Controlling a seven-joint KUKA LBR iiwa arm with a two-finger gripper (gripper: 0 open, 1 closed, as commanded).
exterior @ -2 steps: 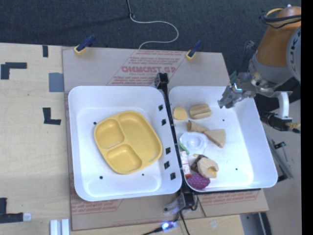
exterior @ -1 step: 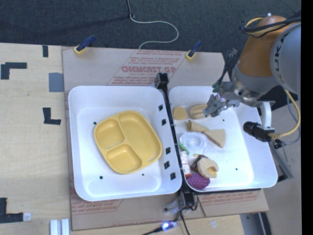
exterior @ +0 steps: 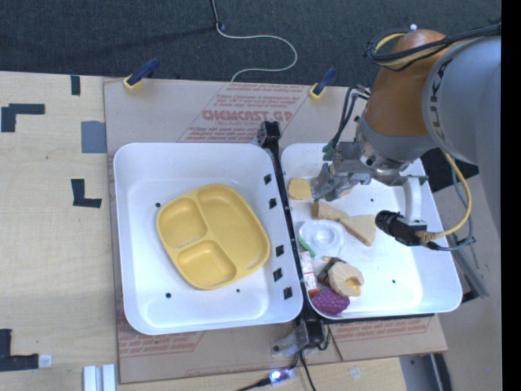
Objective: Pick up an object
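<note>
My gripper [exterior: 327, 187] hangs low in the right bin [exterior: 423, 287], near its upper left corner. Its tips sit right beside a small round yellow piece [exterior: 299, 189] and just above a tan wedge-shaped block [exterior: 348, 221]. Nothing shows between the tips. Below lie a clear round lid or cup [exterior: 320, 237], a cream and brown lump [exterior: 343, 278], a purple bunch of grapes [exterior: 330, 301] and a thin red-and-white item [exterior: 307, 268] along the bin's left wall.
The left bin [exterior: 142, 300] holds a yellow divided tray [exterior: 213, 235]. A black divider [exterior: 281, 218] runs between the two bins. Bare white floor shows in the lower right of the right bin.
</note>
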